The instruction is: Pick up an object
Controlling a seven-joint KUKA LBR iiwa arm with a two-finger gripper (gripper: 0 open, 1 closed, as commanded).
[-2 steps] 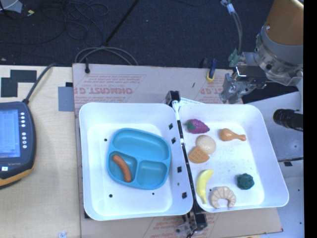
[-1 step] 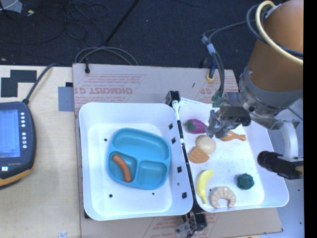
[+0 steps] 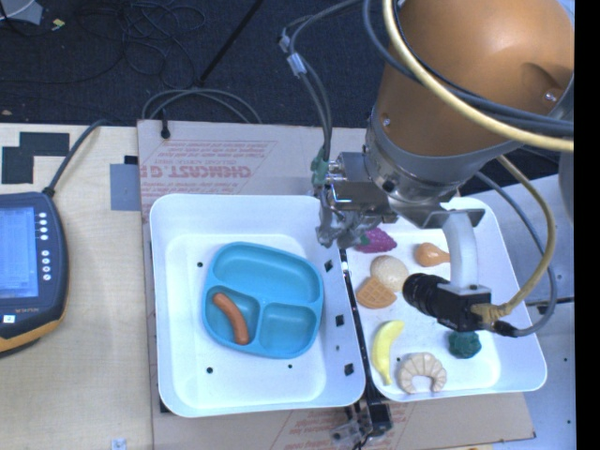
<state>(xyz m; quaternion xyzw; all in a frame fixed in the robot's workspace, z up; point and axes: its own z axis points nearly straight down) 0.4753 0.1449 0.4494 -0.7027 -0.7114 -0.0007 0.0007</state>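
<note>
- Dark floor with loose cables lies behind the desk (image 3: 84, 148), which carries two white bins side by side and a teach pendant (image 3: 23, 270) at the far left.
- We see the tool (image 3: 339, 225) low over the inner edge of the right bin (image 3: 525, 359), near its back corner; whether it is wide or narrow we cannot tell, and we see nothing held in it.
- The nearest candidate, as we judge it, is the purple object (image 3: 378, 240), just beside the tool on its right, its long axis running roughly left to right.
- Just in front of that lie a shell-shaped piece (image 3: 387, 272) and an orange wedge (image 3: 375, 295), touching each other.
- Further out in the same bin sit a small orange piece (image 3: 431, 253), a banana (image 3: 385, 347), a croissant (image 3: 422, 372) and a green item (image 3: 463, 344).
- A black cylinder on the arm (image 3: 441, 298) overhangs the bin's middle and partly screens it.
- The left bin (image 3: 178, 345) holds a blue divided plate (image 3: 267, 298) with a sausage (image 3: 231, 316), well apart from the tool.
- The divider between the bins crowds any approach from the left.
</note>
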